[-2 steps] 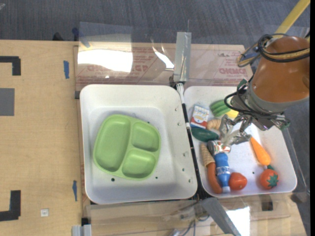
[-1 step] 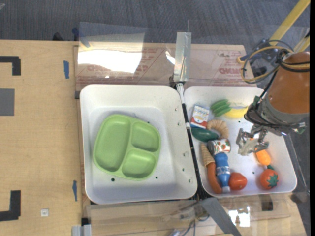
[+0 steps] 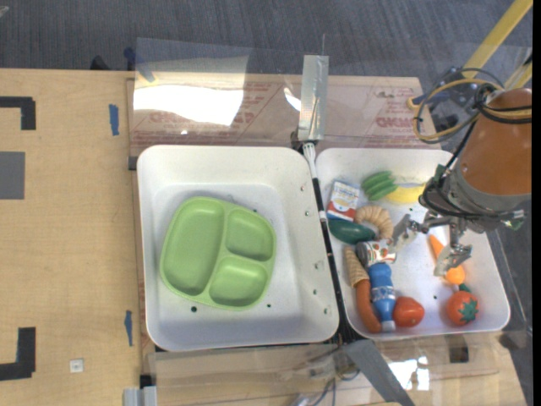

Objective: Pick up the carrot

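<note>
Right bin, pincer partly hiding carrot

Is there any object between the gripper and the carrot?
Nothing visible does. The gripper is directly over the carrot in the right bin; the tomato lies nearer the camera, aside.
</note>
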Controlling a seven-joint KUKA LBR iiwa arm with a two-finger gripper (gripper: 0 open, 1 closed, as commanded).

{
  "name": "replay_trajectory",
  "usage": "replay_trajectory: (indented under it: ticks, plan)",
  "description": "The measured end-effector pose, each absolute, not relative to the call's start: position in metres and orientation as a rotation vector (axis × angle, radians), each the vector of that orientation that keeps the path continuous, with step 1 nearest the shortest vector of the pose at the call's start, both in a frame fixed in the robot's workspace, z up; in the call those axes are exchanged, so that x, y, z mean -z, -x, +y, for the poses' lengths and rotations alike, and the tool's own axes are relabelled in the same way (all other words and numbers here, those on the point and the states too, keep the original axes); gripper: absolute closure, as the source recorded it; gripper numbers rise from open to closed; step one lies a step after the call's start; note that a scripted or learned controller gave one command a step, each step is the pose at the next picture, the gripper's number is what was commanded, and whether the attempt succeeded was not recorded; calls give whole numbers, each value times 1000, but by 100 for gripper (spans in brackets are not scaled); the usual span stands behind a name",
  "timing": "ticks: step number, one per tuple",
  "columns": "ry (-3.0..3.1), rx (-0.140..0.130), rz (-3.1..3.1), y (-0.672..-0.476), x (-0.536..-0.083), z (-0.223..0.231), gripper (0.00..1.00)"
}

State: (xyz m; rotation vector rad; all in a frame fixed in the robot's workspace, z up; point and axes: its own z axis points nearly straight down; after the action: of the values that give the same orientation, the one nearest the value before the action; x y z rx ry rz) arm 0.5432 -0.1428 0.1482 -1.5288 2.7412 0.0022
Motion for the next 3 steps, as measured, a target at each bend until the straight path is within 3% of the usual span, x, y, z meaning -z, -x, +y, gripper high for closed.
replay_trajectory:
  ticks: [1,2,3]
  plan:
    - [1818,23,2543,-546,-111,-170,0]
    - [1426,-13,2787,-534,-89,-197,0]
    - [1566,12,2710,-503,-90,-188,0]
